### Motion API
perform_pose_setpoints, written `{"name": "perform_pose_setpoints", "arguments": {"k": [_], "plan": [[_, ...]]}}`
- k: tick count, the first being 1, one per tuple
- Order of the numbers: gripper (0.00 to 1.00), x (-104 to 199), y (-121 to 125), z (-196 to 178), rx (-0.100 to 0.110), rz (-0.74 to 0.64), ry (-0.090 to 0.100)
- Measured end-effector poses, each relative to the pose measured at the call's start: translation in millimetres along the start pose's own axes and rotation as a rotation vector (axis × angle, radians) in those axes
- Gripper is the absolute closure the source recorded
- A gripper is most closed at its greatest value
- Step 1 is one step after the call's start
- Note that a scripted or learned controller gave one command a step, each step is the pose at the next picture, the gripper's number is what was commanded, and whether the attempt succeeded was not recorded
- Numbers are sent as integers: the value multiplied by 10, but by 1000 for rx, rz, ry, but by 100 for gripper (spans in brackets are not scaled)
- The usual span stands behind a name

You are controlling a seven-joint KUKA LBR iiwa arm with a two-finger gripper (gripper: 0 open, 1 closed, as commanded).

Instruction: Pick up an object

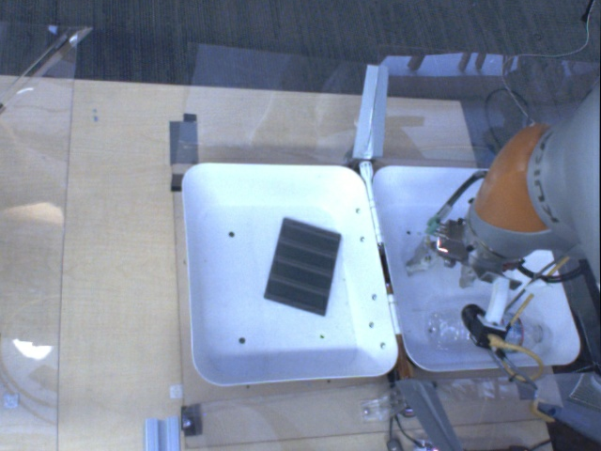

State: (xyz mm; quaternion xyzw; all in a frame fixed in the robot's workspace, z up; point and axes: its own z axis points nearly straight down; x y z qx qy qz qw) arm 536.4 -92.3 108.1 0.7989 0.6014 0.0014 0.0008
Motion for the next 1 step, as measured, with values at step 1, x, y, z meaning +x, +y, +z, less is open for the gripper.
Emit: {"name": "perform_pose_setpoints", "arguments": {"k": [1], "plan": [[0, -32, 921, -62, -2, -133, -1]]}}
